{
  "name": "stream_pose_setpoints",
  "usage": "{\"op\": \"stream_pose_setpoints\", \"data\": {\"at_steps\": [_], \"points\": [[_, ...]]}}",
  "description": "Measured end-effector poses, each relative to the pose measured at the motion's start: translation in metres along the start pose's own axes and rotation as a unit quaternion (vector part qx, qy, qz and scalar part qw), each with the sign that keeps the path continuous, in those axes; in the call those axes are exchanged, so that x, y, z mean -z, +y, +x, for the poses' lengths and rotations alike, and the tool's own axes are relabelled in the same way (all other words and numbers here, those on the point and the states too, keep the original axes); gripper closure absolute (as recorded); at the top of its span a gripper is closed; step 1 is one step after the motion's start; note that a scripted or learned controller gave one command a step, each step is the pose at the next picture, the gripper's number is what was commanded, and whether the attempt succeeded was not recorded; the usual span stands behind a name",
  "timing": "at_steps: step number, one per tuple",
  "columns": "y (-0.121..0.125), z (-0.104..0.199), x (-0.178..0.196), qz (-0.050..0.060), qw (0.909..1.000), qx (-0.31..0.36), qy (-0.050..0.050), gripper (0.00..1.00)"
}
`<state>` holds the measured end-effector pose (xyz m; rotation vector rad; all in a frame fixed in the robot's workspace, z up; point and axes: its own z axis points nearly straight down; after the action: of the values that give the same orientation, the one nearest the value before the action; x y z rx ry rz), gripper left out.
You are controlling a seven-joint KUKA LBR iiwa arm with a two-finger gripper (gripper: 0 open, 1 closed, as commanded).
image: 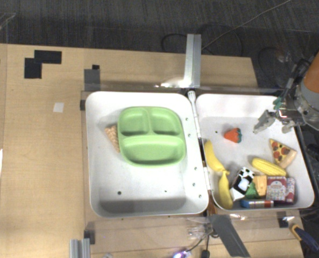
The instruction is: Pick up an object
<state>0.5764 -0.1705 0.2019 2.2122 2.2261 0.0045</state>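
A green divided plate (150, 135) sits in the left bin (103, 160).

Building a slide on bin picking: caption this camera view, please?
Gripper poised over the right bin of toy food, near a strawberry; green tray in the left bin.

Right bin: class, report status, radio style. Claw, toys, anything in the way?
Claw open, above right bin, holding nothing. Strawberry nearest, untouched. Pizza slice, corn close by. Path clear.
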Motion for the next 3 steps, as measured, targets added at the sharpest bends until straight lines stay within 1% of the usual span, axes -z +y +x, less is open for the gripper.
{"op": "stream_pose_setpoints", "data": {"at_steps": [1, 2, 3], "points": [[0.029, 0.082, -0.111, -0.006, 1.0000, 0.000, -0.001, 0.00], [0.031, 0.084, -0.099, -0.009, 1.0000, 0.001, 0.001, 1.00], [0.013, 0.049, -0.104, 0.000, 0.9840, -0.178, 0.000, 1.00]]}}
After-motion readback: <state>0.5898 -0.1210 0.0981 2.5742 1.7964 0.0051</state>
